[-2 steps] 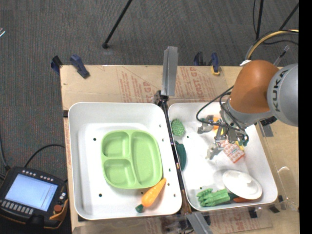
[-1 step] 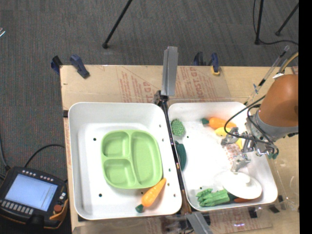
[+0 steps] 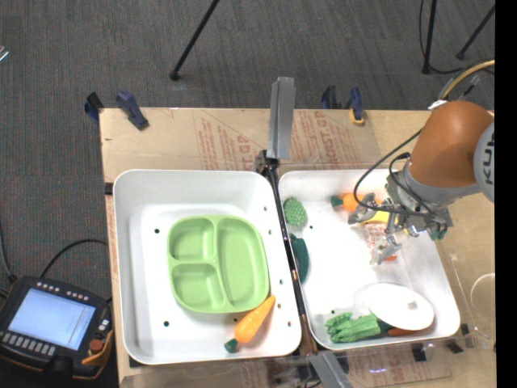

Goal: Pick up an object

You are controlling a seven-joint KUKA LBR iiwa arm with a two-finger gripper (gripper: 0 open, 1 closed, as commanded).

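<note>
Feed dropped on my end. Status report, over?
Gripper low in right bin, fingers unreadable. Nothing seen held. White plate, green toy nearby. Carrot in left bin.

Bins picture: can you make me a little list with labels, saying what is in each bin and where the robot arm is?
left bin: green tray, carrot beside the tray's near corner
right bin: green bumpy ball, dark green thing, white plate, green stalks
arm: reaching in from the right
end effector: over the right bin's far part
held: cannot tell
</note>
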